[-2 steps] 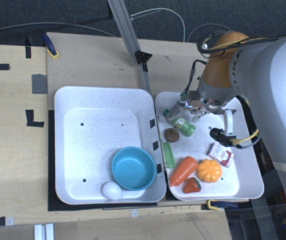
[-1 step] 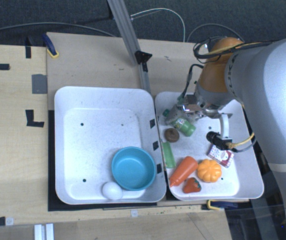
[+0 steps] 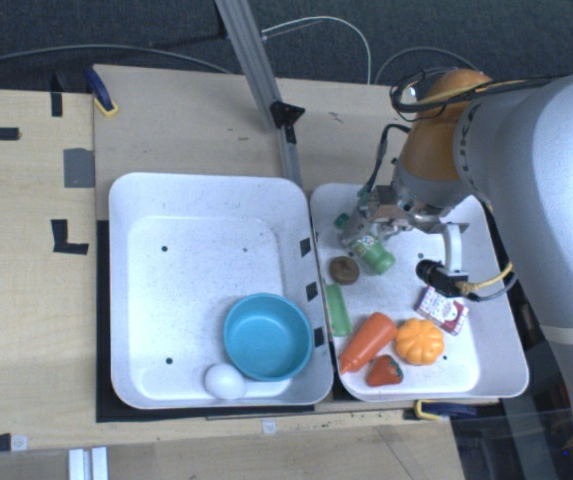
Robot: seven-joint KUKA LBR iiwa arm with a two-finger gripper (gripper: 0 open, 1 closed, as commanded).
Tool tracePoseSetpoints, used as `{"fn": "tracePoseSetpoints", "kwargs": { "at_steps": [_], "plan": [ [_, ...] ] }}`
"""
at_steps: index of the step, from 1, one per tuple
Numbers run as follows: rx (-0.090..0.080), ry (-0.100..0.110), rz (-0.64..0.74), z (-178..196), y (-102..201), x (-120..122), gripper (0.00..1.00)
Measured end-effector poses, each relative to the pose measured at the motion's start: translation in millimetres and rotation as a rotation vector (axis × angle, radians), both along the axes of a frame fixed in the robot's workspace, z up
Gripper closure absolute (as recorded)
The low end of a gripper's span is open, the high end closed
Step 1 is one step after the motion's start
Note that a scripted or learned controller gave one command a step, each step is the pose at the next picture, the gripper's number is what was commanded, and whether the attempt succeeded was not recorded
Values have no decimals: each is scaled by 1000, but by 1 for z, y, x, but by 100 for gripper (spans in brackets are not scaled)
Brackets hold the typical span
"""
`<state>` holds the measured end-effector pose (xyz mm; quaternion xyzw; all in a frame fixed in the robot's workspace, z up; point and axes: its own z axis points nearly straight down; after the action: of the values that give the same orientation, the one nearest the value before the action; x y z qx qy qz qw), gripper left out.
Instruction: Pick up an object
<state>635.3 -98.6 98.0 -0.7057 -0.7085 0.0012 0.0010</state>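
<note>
My gripper (image 3: 366,230) is low over the upper left part of the right bin (image 3: 496,368). A small green object (image 3: 375,259) lies right under it, partly covered by the gripper. Just to the left sits a round brown object (image 3: 343,268). Nearer the front of that bin lie a green stick-shaped piece (image 3: 338,311), a carrot (image 3: 366,338), an orange pumpkin (image 3: 419,341), a red strawberry (image 3: 384,371) and a red and white packet (image 3: 442,310).
The left bin (image 3: 146,218) holds a blue bowl (image 3: 266,336) and a white ball (image 3: 224,379) at its front. A grey pole (image 3: 256,58) slants in above the bins. The arm's grey body (image 3: 536,198) covers the right bin's right side.
</note>
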Motion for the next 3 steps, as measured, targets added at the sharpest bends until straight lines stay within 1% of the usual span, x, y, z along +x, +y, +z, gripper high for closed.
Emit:
{"fn": "tracePoseSetpoints", "kwargs": {
  "at_steps": [1,2,3],
  "plan": [
    [0,-6,-3,47,-7,4,100],
    [0,-7,-2,93,-3,12,100],
    [0,-7,-2,139,5,12,100]
  ]
}}
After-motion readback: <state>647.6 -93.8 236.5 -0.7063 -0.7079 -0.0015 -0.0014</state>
